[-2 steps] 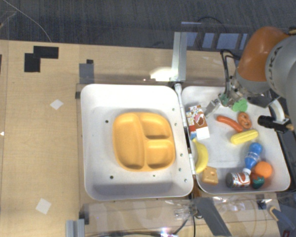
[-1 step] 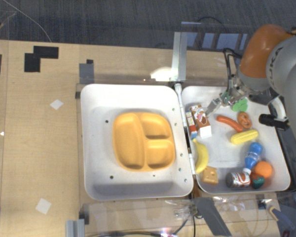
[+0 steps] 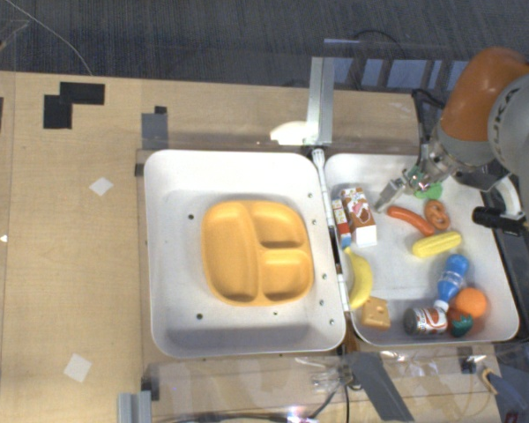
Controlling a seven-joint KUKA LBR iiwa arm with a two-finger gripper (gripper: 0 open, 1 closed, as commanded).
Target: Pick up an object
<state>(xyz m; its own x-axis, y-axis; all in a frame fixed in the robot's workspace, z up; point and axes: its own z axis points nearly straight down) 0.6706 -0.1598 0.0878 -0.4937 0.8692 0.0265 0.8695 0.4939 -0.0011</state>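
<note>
- Green small object [image 3: 434, 189] sits near the far edge of the right bin [image 3: 502, 324], just under the gripper [image 3: 406, 189]; likely the thing being gone for, but that is a guess, since the task names no particular item.
- Gripper is low over the far part of the right bin, near the green object and just beyond the far end of the red sausage-like toy [image 3: 409, 219]. One thin finger [image 3: 387, 196] angles toward the bin's middle; cannot tell if the fingers are spread or pressed together, or whether anything sits between them.
- Nothing visibly lifted: every item seems to rest on the bin floor. Judged progress: approach or grasp attempt under way; pick not done, lift still left.
- Other candidates in the right bin: pretzel-like brown piece [image 3: 436, 212] beside the red toy, yellow corn-like piece [image 3: 435, 244] toward the right edge, blue bottle [image 3: 452, 275], orange ball [image 3: 470, 303] and dark can [image 3: 425, 321] near the near right corner.
- Along the bin's left edge: white carton [image 3: 360, 216], banana [image 3: 361, 279], cheese-like wedge [image 3: 376, 312] at the near left corner.
- Left bin [image 3: 172, 236] carries a yellow divided tray [image 3: 254, 250] in its middle, well apart from the gripper.
- Arm [image 3: 489, 113], orange band showing, comes in over the right bin's far right corner.
</note>
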